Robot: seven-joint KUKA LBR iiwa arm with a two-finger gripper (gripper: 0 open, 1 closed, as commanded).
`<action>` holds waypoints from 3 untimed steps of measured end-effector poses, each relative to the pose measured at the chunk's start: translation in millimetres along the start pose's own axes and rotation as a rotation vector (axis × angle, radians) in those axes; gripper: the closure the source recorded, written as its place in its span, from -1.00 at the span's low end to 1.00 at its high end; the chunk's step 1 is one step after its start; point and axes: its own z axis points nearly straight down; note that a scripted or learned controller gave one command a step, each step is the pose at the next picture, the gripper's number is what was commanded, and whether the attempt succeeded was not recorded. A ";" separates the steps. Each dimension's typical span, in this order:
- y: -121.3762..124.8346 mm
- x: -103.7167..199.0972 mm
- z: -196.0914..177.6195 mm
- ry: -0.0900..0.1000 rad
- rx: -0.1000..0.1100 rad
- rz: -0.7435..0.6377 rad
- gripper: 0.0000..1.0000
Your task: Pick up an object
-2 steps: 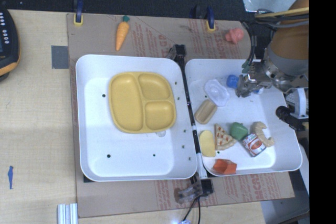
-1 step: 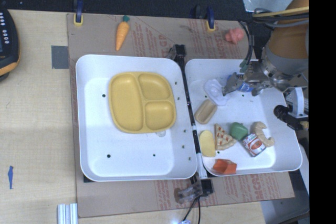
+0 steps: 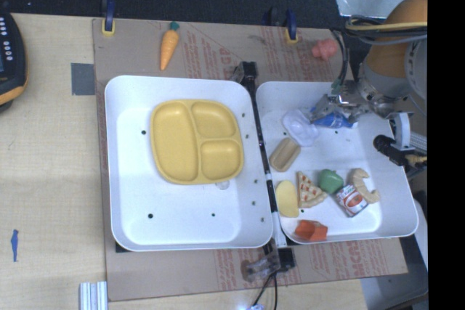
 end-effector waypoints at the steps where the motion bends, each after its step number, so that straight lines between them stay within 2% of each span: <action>1: 17.8 37.6 5.1 -0.004 -0.008 -0.005 -1.00; 2: -32.6 85.0 12.8 0.009 0.016 -0.006 -1.00; 3: 13.5 42.8 13.4 0.008 0.012 0.000 -1.00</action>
